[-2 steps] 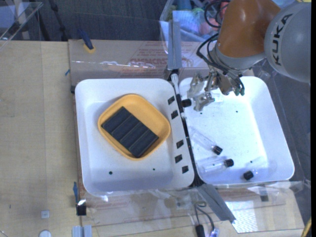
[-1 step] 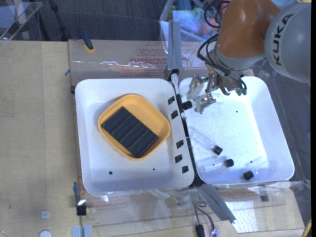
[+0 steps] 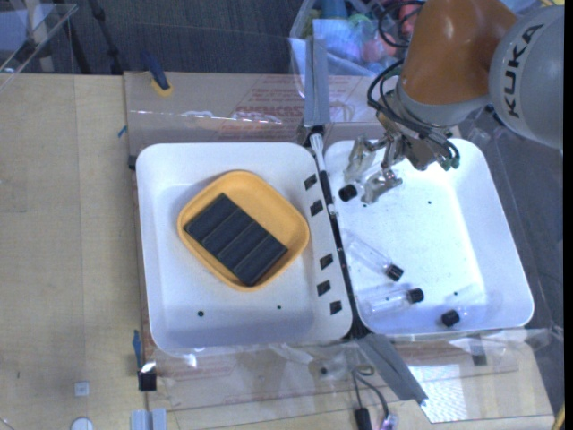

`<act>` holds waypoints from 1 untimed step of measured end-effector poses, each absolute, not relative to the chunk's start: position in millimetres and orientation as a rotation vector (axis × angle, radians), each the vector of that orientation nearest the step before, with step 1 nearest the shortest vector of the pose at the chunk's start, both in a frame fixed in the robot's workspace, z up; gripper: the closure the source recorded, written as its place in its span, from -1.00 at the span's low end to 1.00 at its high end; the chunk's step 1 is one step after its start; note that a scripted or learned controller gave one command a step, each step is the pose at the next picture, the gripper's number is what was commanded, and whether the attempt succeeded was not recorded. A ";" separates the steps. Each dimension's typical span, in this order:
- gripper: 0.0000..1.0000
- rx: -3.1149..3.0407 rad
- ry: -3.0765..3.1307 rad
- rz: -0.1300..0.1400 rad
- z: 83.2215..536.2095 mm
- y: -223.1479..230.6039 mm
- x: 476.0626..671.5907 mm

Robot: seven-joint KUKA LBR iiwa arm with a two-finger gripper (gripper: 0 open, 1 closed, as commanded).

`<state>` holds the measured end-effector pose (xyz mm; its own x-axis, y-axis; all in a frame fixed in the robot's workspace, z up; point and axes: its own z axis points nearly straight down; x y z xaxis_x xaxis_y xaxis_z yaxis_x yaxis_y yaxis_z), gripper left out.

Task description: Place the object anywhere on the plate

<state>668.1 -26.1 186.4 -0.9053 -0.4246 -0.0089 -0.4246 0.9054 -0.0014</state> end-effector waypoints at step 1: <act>1.00 -0.944 2.986 0.001 186.8 -13.3 668.2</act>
